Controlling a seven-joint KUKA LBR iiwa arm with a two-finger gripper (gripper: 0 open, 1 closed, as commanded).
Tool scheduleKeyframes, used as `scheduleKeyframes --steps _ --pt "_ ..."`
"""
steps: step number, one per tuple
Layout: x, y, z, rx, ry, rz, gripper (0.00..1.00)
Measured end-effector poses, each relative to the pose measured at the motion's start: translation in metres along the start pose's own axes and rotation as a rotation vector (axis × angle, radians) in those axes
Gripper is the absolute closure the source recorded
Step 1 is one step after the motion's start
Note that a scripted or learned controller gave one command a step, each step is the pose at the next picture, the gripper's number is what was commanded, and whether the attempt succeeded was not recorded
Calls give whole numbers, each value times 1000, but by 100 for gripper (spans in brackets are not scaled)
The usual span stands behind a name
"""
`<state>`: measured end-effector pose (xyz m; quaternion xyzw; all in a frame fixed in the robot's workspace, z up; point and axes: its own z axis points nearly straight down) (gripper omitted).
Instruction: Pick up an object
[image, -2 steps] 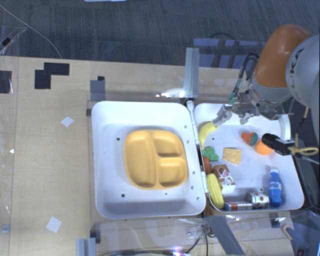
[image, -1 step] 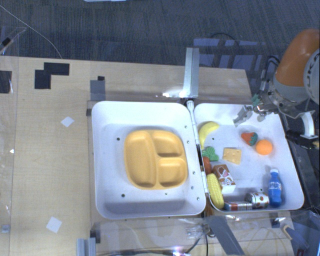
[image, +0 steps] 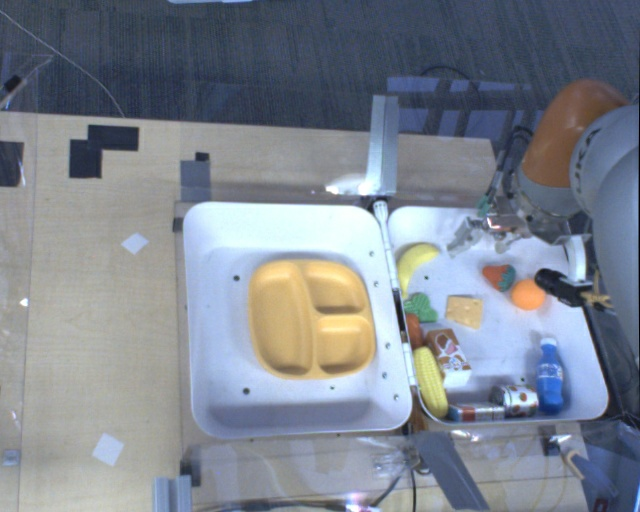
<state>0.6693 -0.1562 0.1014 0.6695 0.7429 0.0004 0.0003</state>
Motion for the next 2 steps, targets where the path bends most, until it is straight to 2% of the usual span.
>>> scheduleKeyframes --steps 1,2 --pt "11 -28 14 -5 -2 91 0" --pt "12 -25 -1 -13 -5 85 100"
